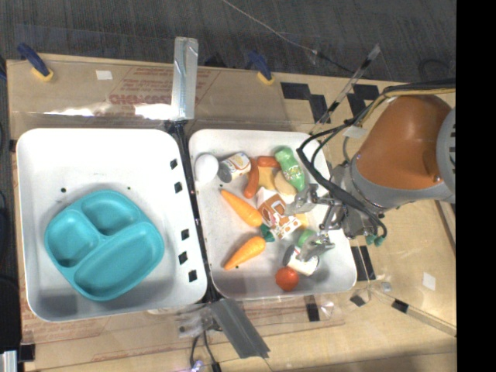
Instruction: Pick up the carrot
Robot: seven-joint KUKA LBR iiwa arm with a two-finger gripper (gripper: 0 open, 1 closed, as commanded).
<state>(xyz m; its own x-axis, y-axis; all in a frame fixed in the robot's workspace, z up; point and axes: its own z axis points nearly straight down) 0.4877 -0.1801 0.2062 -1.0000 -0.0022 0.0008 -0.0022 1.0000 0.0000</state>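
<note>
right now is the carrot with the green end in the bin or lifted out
In the bin: the carrot lies flat on the right bin floor, apart from the gripper.

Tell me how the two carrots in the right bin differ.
The upper carrot lies nearer the bin's middle, its thin end pointing up-left toward the white ball; the lower carrot sits closer to the near wall, its thin end pointing down-left. The upper carrot looks a lighter yellow-orange, the lower carrot a deeper orange with a green stub at its thick end. Both are tapered, lie flat and are apart from the gripper.
</note>
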